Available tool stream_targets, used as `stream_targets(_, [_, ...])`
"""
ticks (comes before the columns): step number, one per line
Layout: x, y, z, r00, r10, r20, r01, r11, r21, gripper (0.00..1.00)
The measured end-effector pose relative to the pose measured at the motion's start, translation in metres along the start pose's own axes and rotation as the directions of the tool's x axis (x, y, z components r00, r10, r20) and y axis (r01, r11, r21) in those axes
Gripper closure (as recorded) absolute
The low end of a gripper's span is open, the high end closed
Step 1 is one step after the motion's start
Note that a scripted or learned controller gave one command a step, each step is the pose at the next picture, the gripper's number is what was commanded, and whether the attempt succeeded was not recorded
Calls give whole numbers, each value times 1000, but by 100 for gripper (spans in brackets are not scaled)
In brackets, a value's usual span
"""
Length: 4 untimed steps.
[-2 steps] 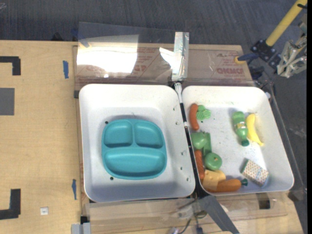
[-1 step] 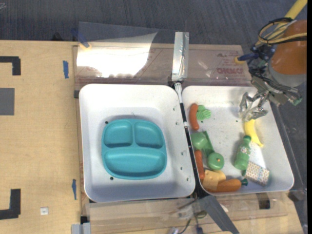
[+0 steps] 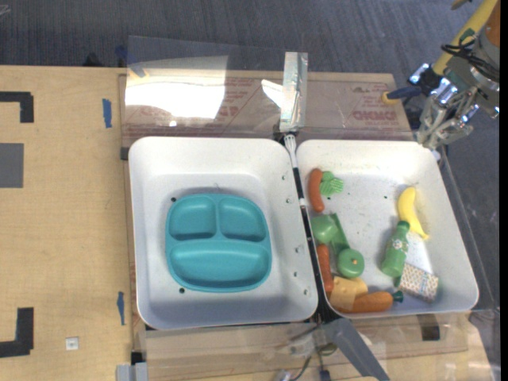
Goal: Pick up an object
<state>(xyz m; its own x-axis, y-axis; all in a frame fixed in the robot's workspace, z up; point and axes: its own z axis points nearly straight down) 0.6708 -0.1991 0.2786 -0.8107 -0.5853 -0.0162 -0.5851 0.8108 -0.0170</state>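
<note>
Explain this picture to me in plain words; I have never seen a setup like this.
One camera looks down at a slant on a bench with two shallow white bins. The left bin holds a teal plastic divided plate. The right bin holds toy food: a yellow banana, a green bottle, an orange carrot, a patterned small box and other pieces. The metal two-finger gripper of a robot arm hangs at the right bin's far right corner, above the rim. Nothing is seen between its fingers.

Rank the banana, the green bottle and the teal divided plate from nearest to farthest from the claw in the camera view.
From the claw, above the right bin's far right corner:
1. Banana, right bin, right side.
2. Green bottle, just below the banana.
3. Teal divided plate, left bin.
</note>
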Motion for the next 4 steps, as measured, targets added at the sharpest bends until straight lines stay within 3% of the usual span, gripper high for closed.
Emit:
stream_targets(1, [-6, 22, 138, 992, -126, -14, 125, 992, -27, 100])
stream_targets(2, [-21, 39, 8, 975, -223, 1, 223, 975, -3, 100])
stream_targets(3, [-20, 41, 16, 975, -222, -5, 222, 975, -15, 0])
stream_targets(4, [27, 30, 162, 877, -480, -2, 480, 877, -18, 0])
